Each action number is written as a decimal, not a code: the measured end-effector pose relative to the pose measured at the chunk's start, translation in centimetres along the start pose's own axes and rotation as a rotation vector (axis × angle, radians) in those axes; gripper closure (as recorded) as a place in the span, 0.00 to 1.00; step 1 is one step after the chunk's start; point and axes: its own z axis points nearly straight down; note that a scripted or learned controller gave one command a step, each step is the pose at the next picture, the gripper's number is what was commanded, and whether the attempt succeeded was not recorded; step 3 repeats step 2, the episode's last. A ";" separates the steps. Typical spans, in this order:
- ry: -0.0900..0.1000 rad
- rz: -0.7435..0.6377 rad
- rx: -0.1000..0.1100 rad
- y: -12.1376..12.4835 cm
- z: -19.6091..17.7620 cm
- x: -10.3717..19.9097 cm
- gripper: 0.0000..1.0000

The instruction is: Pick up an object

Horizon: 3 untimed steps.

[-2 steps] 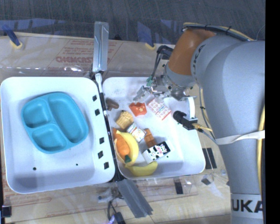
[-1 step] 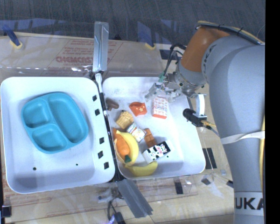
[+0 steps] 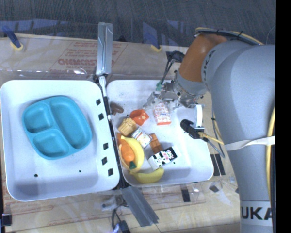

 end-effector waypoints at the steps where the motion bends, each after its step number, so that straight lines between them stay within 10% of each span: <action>1: 0.001 -0.004 0.001 0.0 -1.0 0.0 1.00; 2: -0.001 -0.324 -0.009 0.4 -11.4 8.9 1.00; 3: -0.001 -0.324 -0.009 0.4 -11.4 8.9 1.00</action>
